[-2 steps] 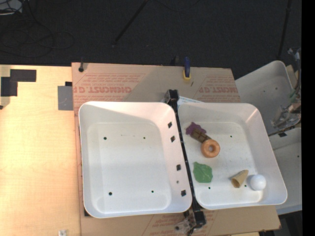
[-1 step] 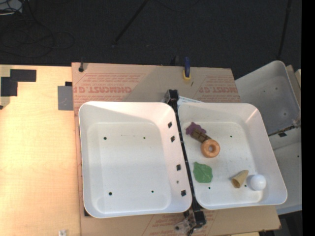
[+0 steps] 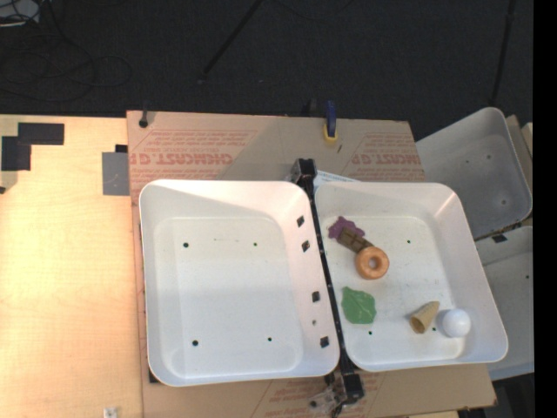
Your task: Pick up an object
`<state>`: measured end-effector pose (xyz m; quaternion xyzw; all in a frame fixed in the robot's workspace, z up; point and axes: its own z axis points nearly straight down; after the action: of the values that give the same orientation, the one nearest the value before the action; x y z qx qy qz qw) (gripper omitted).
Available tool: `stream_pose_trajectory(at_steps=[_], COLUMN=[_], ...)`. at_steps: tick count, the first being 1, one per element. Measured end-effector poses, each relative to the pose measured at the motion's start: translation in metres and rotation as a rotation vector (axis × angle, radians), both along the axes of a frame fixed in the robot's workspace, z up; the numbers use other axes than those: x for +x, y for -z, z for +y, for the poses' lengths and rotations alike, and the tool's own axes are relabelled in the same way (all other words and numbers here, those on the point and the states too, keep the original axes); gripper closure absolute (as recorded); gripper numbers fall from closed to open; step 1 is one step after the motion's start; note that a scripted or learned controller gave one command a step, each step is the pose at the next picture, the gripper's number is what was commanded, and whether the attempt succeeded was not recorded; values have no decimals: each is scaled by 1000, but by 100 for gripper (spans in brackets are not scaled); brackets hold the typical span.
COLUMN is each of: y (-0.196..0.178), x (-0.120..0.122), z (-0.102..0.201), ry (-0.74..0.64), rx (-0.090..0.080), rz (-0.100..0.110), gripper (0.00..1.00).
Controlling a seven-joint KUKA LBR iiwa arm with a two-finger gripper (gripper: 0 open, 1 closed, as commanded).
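The right bin (image 3: 452, 212) holds several small objects. A purple piece (image 3: 345, 229) lies near its left wall, touching a short brown piece (image 3: 355, 242). Just right of those sits a tan doughnut-shaped ring (image 3: 372, 263). A flat green leaf-like piece (image 3: 358, 306) lies lower, close to the divider. At the bin's lower right a tan cone (image 3: 425, 316) lies beside a white ball (image 3: 452, 323).
The left bin (image 3: 157, 233) stands beside the right one, joined by black clips (image 3: 315, 296) along the divider. Both rest on cardboard (image 3: 218, 151) over a wooden bench (image 3: 61, 268). A grey-white panel (image 3: 487, 164) sits at the far right.
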<state>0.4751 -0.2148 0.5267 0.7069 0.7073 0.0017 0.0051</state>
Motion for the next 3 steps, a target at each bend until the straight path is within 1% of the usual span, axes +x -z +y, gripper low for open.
stream_pose_trajectory(at_steps=[1, 2, 3], y=[129, 85, 239], x=[0, 1, 20], z=[106, 54, 89], ry=[-9, 2, 0], rx=[10, 3, 9], rz=[25, 9, 23], gripper=[100, 100, 100])
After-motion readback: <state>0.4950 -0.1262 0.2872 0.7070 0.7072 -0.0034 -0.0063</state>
